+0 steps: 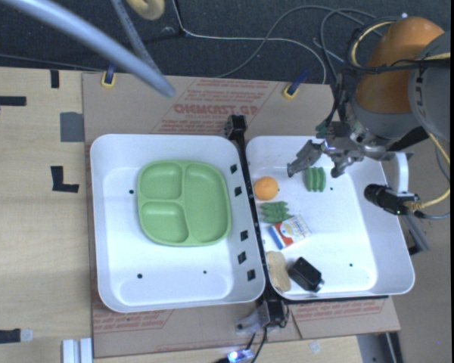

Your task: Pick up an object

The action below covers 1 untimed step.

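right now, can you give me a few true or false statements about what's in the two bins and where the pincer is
1. The green divided plate lies in the left bin. True.
2. The pincer hangs over the left bin. False: it is over the right bin, above the green ridged object.
3. The orange ball sits on the plate. False: it lies in the right bin near the divider.
4. A black object lies near the right bin's front edge. True.
5. The pincer's fingers are spread apart with nothing between them. True.
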### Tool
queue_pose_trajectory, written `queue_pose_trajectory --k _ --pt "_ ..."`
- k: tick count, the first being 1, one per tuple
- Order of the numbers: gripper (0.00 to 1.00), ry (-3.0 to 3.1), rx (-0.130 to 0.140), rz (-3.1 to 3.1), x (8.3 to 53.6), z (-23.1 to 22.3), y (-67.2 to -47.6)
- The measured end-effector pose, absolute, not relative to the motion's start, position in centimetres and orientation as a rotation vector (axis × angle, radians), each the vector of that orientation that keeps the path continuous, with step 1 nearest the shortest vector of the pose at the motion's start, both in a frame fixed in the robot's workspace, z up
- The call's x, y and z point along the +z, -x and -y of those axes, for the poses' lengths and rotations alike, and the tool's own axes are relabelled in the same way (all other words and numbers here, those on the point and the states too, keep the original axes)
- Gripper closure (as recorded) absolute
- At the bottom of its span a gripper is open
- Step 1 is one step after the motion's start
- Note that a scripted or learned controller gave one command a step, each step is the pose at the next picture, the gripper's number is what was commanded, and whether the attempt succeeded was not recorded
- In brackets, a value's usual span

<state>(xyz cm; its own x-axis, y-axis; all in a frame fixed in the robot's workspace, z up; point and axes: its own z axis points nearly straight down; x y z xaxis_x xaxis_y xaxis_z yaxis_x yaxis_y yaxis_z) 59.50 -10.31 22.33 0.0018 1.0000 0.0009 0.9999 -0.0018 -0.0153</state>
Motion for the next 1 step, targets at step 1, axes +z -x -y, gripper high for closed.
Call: queue_pose_trajectory --k 1 --pt "0.00 2.219 0.002 2.222 23.14 10.29 -59.76"
